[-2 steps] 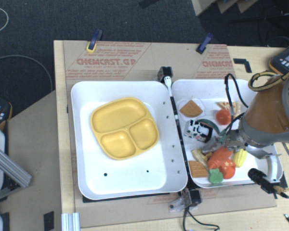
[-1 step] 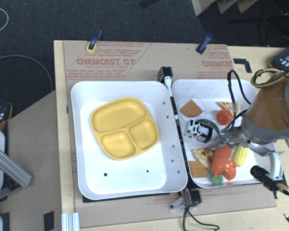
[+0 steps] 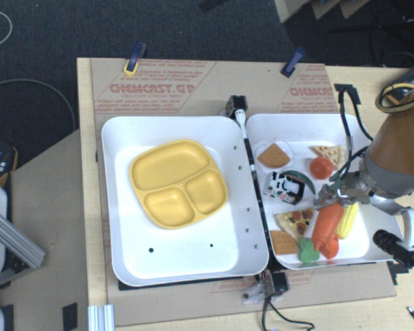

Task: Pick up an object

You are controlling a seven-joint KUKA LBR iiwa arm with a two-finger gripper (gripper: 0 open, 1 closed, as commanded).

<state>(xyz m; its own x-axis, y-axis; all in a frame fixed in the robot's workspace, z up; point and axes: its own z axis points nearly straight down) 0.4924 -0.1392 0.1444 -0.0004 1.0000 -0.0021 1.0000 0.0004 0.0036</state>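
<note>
Cables and a black clamp (image 3: 276, 281) sit at the front edge of the bench, just below where the two white bins meet. From the right, the grey arm (image 3: 393, 157) with its orange band reaches over the right bin (image 3: 262, 126), its wrist bent down toward the toys. Its gripper (image 3: 334, 193) hangs just above the top of the toy carrot (image 3: 326, 229), beside the yellow corn piece (image 3: 348, 221); whether the fingers are spread or closed cannot be told, and nothing is seen between them.

Other toys lie in that bin: a red tomato (image 3: 321, 167), a pizza slice (image 3: 294, 221), a brown cracker-like piece (image 3: 273, 156), a black-and-white cow figure (image 3: 284, 187) and a green piece (image 3: 308, 254) at the carrot's lower end.

Red print on the brown board (image 3: 193, 81) behind the bins reads, as far as it can be made out, "CHEMCAST GP", repeated.

Left bin (image 3: 114, 185) holds a yellow divided plate (image 3: 178, 183) with three compartments. Dark carpet (image 3: 90, 12) surrounds the bench, with a thin cable loop at the upper left.
</note>
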